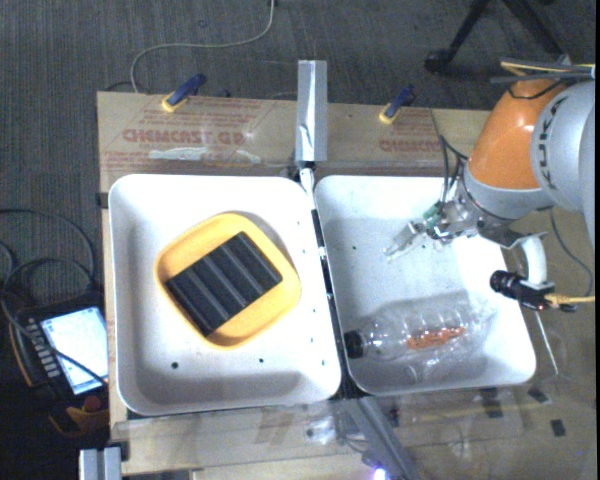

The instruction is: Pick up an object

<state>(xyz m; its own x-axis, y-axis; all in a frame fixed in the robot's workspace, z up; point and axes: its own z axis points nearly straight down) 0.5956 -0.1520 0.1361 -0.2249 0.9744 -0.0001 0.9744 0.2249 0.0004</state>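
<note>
I log a clear bottle (420, 335) lying crosswise, lower right of frame, below my jaws (412, 234), their state unreadable.

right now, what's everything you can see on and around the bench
white bins: 2, white, side by side on the bench
yellow tray: 1, yellow with a black ribbed insert, in the left bin
plastic bottle: 1, clear with a dark cap and orange label, lying on its side in the right bin
clamps: 2, blue and yellow, on the board's far edge
tablet: 1, lit screen, on the floor left of the bench
arm: 1, grey with an orange band, over the right bin
gripper: 1, above the right bin's far part
</note>
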